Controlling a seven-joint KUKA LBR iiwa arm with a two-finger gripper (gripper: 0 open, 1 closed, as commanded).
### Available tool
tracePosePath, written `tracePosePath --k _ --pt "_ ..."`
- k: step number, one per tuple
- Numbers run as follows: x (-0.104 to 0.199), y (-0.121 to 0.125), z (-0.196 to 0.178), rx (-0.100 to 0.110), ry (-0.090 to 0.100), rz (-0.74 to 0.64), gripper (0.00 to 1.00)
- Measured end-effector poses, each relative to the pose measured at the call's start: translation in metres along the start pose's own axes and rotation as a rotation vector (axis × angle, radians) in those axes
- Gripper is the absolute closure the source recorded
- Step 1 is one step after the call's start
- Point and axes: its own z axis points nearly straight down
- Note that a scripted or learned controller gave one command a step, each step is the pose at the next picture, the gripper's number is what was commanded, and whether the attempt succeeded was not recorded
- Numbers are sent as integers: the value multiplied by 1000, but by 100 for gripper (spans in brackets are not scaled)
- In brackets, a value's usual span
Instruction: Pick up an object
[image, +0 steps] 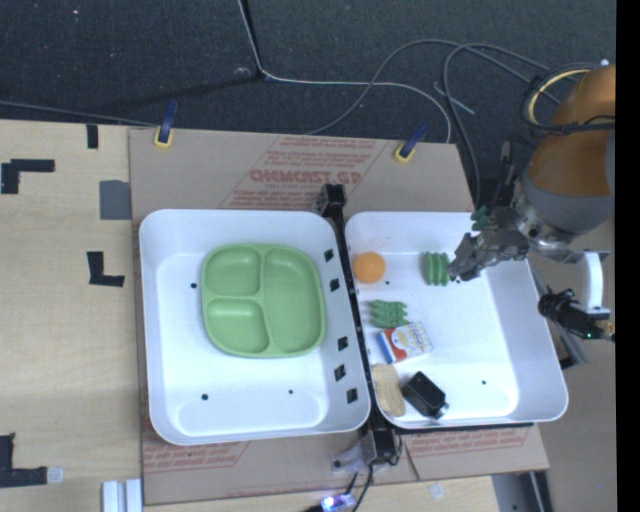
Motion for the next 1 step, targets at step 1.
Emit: tracePosePath --k 1 --pt "45 -4 10 0 -1 2 100"
